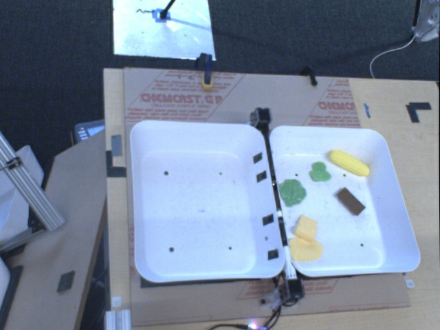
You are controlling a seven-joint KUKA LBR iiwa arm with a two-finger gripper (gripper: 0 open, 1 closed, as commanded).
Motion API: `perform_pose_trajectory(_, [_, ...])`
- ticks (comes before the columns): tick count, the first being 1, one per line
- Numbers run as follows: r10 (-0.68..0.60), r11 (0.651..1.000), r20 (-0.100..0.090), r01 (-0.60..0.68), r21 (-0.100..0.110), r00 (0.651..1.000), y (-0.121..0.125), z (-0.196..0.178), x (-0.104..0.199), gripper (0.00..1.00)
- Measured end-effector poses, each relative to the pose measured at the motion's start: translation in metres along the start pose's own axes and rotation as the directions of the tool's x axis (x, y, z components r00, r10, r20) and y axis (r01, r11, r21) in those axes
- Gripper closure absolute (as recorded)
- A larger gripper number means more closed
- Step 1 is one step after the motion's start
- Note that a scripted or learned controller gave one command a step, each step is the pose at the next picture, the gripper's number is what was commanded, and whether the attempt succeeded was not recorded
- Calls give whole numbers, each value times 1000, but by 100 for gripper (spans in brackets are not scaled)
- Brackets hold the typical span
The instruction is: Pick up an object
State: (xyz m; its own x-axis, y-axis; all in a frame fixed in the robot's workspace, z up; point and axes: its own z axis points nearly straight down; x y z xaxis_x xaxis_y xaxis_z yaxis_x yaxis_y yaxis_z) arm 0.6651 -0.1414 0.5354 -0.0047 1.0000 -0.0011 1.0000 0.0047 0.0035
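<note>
1. The bench (412, 95) is light wood and fills most of the view. A dark carpeted floor lies beyond its far edge, and a lower wooden surface lies off its left edge.
2. A board with red lettering (179, 98) lies on the bench under both bins and sticks out past their far and near edges.
3. The left bin (137, 198) is white and shallow with rounded corners. Its floor shows only a few small dark dots, so the room inside its walls is open.
4. The right bin (395, 205) touches the left bin along a shared edge, which carries a row of black clips (261, 176). Every loose object lies in this bin. Its near-right corner and right side are bare.
5. A shiny metal plate (161, 19) lies on the floor, well beyond the bench.
6. A yellow corn cob (349, 162) lies slanted near the far wall, apart from the other objects.
7. A large green piece (293, 192) lies close to the shared edge.
8. A pale yellow disc (305, 251) lies by the near wall. An orange-yellow block (306, 227) touches its far side.
9. A brown block (350, 201) lies alone mid-bin with space all round.
10. A small green piece (319, 173) lies between the corn cob and the large green piece.
11. The pincer's state cannot be told.
</note>
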Motion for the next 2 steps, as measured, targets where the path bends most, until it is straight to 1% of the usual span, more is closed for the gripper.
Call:
perform_pose_trajectory(1, [3, 1000, -4, -3, 14, 1000, -30, 137, 23, 100])
perform_pose_trajectory(2, [-1, 1000, 1, 1, -2, 1000, 5, 125, 25, 100])
